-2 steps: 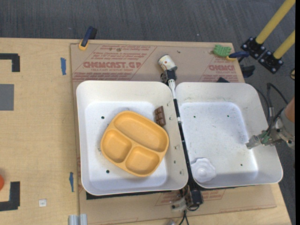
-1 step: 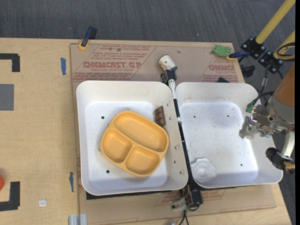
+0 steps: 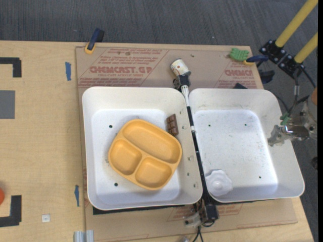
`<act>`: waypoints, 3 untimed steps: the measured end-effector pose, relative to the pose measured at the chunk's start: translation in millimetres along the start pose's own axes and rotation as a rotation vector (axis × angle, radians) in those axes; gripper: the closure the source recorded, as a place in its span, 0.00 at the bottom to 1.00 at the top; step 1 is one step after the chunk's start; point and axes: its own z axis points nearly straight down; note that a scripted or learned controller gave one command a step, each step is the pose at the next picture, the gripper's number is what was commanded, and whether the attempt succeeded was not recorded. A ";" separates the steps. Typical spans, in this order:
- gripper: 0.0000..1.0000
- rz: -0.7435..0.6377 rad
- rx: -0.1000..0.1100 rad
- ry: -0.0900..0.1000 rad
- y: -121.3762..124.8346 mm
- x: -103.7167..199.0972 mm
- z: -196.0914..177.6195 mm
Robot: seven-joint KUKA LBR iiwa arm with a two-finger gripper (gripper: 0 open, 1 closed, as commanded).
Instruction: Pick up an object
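Note:
A yellow divided plate with three compartments lies tilted in the left white bin. A small brown bar-like piece rests by the plate's upper right rim, close to the wall between the bins. In the right white bin a small white, translucent round object sits near the front left corner.
A small metal fitting with cables stands at the right bin's right rim. Yellow poles with a black clamp rise at the upper right. A white-capped peg stands behind the bins, with blue and green clamps on the board.

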 end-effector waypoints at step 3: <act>1.00 -0.102 -0.003 -0.002 18.0 -19.9 -9.3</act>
